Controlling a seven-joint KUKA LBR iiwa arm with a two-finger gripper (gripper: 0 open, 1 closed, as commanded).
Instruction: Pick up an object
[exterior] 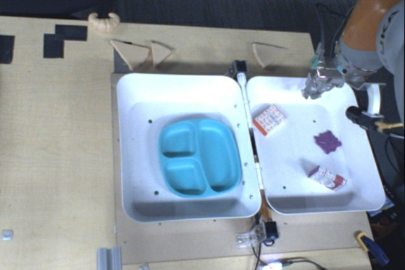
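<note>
In the right bin (361,199) lie three objects: a small red-and-white patterned box (269,119) near the divider, a purple crumpled piece (328,141) in the middle, and a red-and-white wrapped packet (328,178) toward the front. My gripper (314,88) hangs over the back edge of the right bin, up and to the right of the patterned box. Nothing shows between its fingers. The arm's orange band (366,25) rises above it at the right.
The left bin (136,136) holds a blue three-compartment tray (199,157). A black divider clamp (239,67) sits between the bins at the back. Wooden bench surface spreads to the left, with a small tan object (103,22) at its far edge.
</note>
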